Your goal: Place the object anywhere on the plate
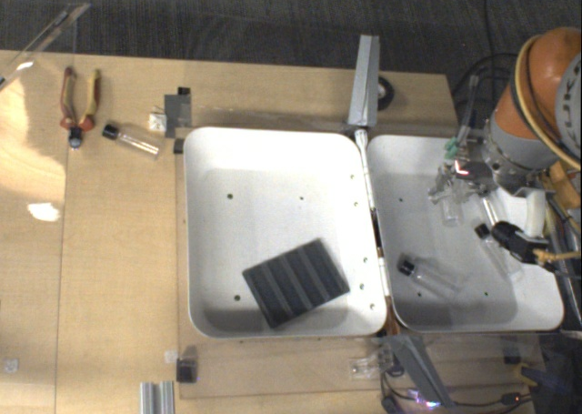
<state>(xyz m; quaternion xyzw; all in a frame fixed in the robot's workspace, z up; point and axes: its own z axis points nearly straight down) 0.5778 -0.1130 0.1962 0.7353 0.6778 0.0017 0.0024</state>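
A dark ribbed rectangular plate (296, 282) lies tilted in the front part of the left bin (214, 221). A small clear tube with a black cap (426, 274) lies on the floor of the right bin (536, 307), near its front left. My gripper (452, 192) hangs over the back middle of the right bin, behind the tube and apart from it. The grey arm with its orange band (546, 85) comes in from the right.
On the wooden bench to the left lie red-handled pliers (78, 101), a small vial (132, 139) and a metal bracket (178, 110). An upright metal bar (366, 80) stands behind the gap between the bins. Cables and a black fitting (509, 237) hang off the arm over the right bin.
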